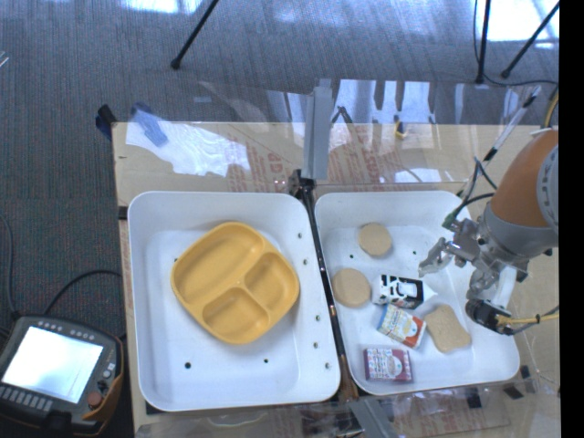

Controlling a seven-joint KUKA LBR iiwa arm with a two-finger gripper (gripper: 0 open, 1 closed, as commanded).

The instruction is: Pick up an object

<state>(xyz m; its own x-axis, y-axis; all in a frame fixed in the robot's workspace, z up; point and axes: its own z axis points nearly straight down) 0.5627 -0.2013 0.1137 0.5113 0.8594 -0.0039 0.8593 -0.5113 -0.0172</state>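
Nearest me, front of the right bin (479, 365): red packet (388, 364), count one. Next row back: small orange-and-white carton (401, 325), one; tan toast-shaped slab (447, 328), one, just beside it. Middle: black-and-white packet (400, 290), one, touching the carton. Round tan disc (351, 287) beside that packet, second round tan disc (375, 240) farther back: two. Six pickable items, all in this bin.

Left bin (155, 235): yellow divided plate (235, 281), one.

Jaws, one pair, hang over the right bin's far right part, just right of the black-and-white packet. I cannot tell whether they are open or closed.

Risks, as I judge them:
- Everything lies flat, so the jaws may skid off or strike the bin floor.
- Packet and carton touch, so a descent there may catch both or shove one aside.

Far desk (128, 176): crumpled clear wrap (182, 146), one.
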